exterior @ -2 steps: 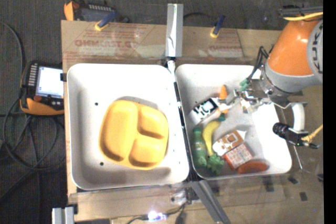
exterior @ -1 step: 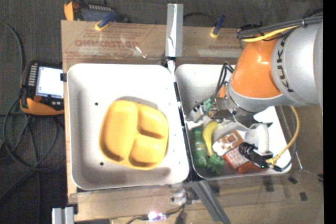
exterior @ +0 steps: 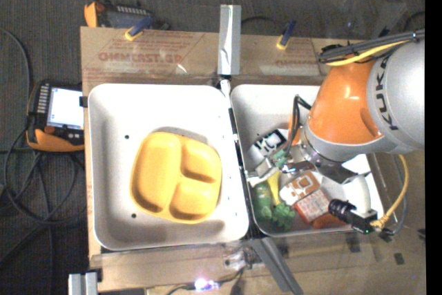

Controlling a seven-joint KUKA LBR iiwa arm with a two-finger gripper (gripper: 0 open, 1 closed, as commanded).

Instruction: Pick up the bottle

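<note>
Jaws (exterior: 284, 164) low over right-bin clutter (exterior: 290, 200)

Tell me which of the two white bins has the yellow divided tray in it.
The left bin. It holds the yellow tray, while the right bin holds a clutter of small items under the arm.

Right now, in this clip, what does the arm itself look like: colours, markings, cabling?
The arm is light grey, with a rounded orange band above the wrist and black KUKA lettering on the grey shell. Yellow and black cables run along its top, and a yellow cable loops down its far side. The gripper end is darker, with small fittings too cluttered to make out.
</note>
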